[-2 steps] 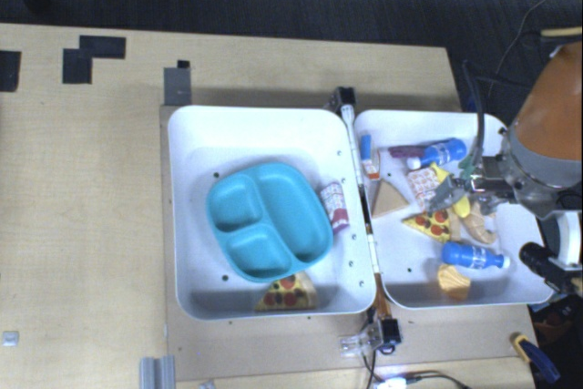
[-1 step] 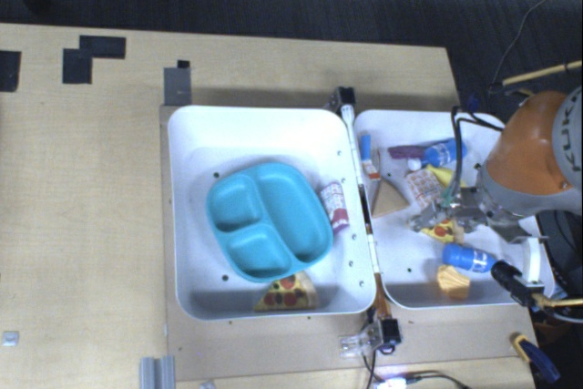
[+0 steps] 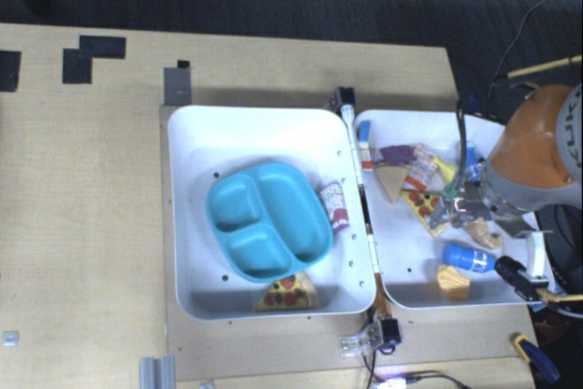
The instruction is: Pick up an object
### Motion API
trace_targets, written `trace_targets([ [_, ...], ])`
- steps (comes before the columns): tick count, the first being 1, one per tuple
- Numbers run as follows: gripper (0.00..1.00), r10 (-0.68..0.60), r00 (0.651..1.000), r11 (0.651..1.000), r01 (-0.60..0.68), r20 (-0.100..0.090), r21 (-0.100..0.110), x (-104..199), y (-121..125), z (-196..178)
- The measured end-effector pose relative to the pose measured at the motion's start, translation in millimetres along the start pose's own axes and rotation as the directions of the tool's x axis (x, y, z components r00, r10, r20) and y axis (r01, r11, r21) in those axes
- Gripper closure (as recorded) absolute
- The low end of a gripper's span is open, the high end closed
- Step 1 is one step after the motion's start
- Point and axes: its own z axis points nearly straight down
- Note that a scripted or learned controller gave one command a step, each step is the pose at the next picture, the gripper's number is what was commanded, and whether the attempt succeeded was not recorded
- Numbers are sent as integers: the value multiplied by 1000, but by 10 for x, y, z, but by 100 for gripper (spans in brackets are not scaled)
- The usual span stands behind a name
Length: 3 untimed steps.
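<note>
Fingers unreadable; the gripper [image 3: 453, 212] reaches from the right into the right bin's [image 3: 401, 287] clutter.

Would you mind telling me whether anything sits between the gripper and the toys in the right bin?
Nothing visible does. The gripper is already down in the right bin, right among the pile of small toys; the blue bottle lies just beside it.

A: Left bin [image 3: 182, 196]: teal divided tray [image 3: 269, 221], three compartments, flat, turned askew. Small red-and-white packet [image 3: 334, 205] touching tray's right edge. Pizza-slice toy [image 3: 287, 292] tucked under tray's near edge.

B: Right bin [image 3: 401, 287]: purple wedge [image 3: 394, 155] at far side, tan wedge [image 3: 390, 185] just beside. Blue bottle [image 3: 468, 259] lying flat, yellow-tan block [image 3: 453, 281] just below. Cluttered pile mid-bin, pieces hard to separate.
</note>
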Motion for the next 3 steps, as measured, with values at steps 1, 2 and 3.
trace_targets([
  [1, 100, -4, 1000, 1000, 4, -5, 14, 449, 630, -845],
  [2, 0, -3, 1000, 1000, 3, -5, 16, 445, 625, -840],
  [3, 0, -2, 1000, 1000, 2, -3, 12, 136, 884, 169],
])
